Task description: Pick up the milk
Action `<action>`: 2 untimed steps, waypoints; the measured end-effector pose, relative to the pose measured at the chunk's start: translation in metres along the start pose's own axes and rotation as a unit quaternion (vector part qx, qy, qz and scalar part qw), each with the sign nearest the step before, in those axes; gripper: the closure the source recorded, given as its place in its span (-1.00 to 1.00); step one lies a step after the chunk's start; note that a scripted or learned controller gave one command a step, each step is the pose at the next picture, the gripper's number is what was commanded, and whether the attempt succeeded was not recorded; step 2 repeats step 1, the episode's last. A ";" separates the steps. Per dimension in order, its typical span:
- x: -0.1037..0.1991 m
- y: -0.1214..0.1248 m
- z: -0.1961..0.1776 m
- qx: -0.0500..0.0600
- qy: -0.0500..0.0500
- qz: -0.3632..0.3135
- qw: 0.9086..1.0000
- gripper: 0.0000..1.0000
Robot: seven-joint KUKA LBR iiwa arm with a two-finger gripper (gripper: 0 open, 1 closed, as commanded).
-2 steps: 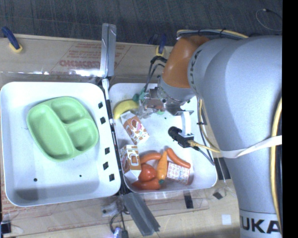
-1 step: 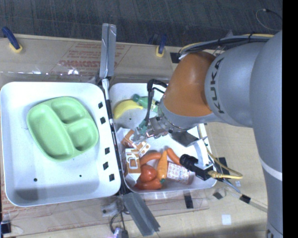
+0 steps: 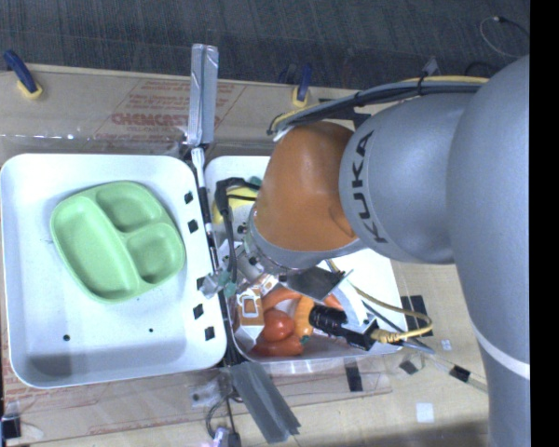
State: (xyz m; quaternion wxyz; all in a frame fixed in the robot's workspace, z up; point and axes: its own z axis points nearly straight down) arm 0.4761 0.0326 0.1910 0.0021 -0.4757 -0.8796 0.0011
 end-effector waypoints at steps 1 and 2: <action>-0.019 -0.012 0.000 0.000 0.000 -0.156 0.988 1.00; -0.019 -0.012 0.000 0.000 0.000 -0.156 0.988 1.00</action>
